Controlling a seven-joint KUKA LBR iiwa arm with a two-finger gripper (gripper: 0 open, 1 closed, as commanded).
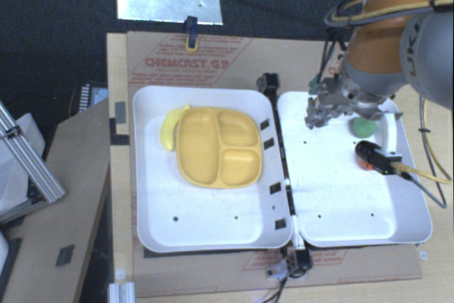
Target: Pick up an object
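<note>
Grey arm with the orange band reaches in with its gripper (320,114) low over the white bin beneath it (340,223), so my read is we're at the approach stage and nothing's picked up yet. It's too blurry there to tell how far open the gripper is, and I can't make out anything in it. The whole grab-and-lift is left to do, I'd say.

Candidates, big to small:
- The yellow divided tray (216,147) sits well away from the gripper, past the divider in the other white bin (152,223). It's smooth glossy moulded plastic with rounded corners and three compartments, and it looks awkward to pinch.
- A yellow banana (169,128) is tucked against the tray's far side. It's curved and probably a plastic toy.
- Closest is a small green roundish thing (364,128), just beside the gripper on the arm's side. Too small to name.
</note>
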